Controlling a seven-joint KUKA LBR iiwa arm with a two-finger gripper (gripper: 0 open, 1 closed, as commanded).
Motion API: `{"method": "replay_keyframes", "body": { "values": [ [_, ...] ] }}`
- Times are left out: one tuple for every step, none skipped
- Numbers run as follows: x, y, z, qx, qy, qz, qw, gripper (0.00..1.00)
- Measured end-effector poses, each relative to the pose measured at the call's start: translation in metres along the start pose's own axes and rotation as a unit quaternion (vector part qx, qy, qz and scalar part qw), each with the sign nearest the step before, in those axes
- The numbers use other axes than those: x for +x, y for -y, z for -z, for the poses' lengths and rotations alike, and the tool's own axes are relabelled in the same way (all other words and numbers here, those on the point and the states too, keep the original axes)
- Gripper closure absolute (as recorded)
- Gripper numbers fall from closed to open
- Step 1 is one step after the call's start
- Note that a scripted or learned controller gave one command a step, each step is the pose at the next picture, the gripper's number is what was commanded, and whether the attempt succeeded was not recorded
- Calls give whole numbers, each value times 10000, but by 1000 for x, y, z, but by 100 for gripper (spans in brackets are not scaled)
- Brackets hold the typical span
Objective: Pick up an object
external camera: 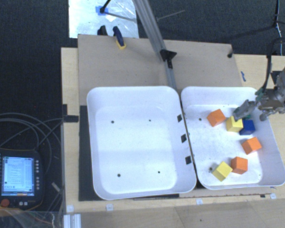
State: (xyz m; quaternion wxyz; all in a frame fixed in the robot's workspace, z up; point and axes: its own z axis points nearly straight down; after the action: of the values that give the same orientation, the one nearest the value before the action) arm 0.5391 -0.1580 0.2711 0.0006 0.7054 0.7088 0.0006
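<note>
Camera view, taking the right bin [195, 127] as landmark.

Right bin: shallow, white, holding six small blocks. Orange cube [216, 117] in its upper middle. Yellow cube [234, 124] just right of that, touching a blue cube [248, 126] on its right. A second orange cube [251, 145] lies below the blue one. A third orange cube [239, 165] sits near the bin's lower right, touching a second yellow cube [223, 170] on its left.

Gripper [242, 110]: reaches in over the bin's upper right rim, its grey tip directly above the yellow cube beside the blue one. Whether it is released or clenched cannot be told; no block is seen lifted.

Left bin [99, 103]: white, touching the right bin's left side, joined by dark clips.

Bench [69, 80]: pale wood, with a brown board [133, 61] under and behind both bins.

Floor [28, 42]: dark carpet, left of and behind the bench.

Teach pendant [16, 177]: lit screen, on the floor far left of the bins, cables looping above it.

Tripod leg [152, 27]: grey, slanting down toward the gap between the bins.
</note>
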Motion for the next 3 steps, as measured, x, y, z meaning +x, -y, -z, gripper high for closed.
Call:
{"method": "replay_keyframes", "body": {
  "values": [
    [0, 0, 0, -3, 0, -6, 10000, 0],
    [9, 0, -46, 21, -4, -11, 10000, 0],
    [12, 5, -89, 22, -4, -13, 10000, 0]
  ]
}}
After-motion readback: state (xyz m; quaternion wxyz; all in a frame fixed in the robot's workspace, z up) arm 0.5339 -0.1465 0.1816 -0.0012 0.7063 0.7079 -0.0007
